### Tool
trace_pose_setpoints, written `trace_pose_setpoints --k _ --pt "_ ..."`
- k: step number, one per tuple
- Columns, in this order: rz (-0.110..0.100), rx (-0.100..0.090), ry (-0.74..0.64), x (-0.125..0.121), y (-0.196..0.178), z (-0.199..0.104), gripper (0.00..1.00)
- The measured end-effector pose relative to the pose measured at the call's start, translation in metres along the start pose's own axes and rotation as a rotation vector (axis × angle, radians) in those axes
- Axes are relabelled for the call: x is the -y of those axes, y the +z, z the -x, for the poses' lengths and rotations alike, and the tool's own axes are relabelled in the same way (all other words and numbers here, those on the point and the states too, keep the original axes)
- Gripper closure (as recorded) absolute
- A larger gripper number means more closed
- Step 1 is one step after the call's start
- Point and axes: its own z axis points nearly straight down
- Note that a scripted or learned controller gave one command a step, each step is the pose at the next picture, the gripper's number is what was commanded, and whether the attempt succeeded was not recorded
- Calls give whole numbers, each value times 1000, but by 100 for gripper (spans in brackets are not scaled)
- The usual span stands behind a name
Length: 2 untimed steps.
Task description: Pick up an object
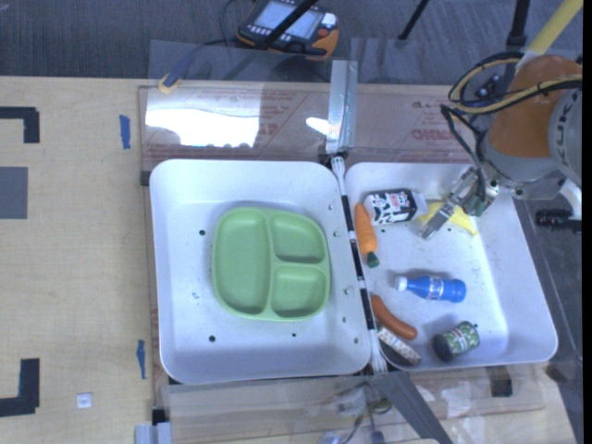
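On the bench, seen from above at a slant, two shallow white bins sit side by side. Filling the middle of the left bin [176,202] is a pale green divided plate [271,263] with three compartments, lying flat.

Several small things lie scattered in the right bin [518,276]. At its far left lies a small black and white carton [389,206] on its side. Just beside it, along the left wall, is an orange carrot [366,232] with a green tip pointing toward the near side. Near the middle lies a blue bottle [433,289] with a white cap, cap end pointing left. Nearer still, by the left wall, is a reddish-orange sausage-shaped piece [394,315], and touching its near end, at the bin's near left corner, a brush-like item [399,348]. To the right of those a dark green can [457,339] lies tilted on its side.

From the right the grey arm with its orange band [523,109] reaches over the far part of the right bin. Its gripper [442,218] points down and left, right over a yellow object [462,220] lying between the carton and the bin's right wall. How wide it is set, or whether it grasps the yellow piece, cannot be told at this angle.
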Motion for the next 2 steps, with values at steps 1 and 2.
trace_pose_setpoints --k 1,2 --pt "4 6 1 -1 -12 1 100" --pt "3 3 38 -29 -104 -22 100"
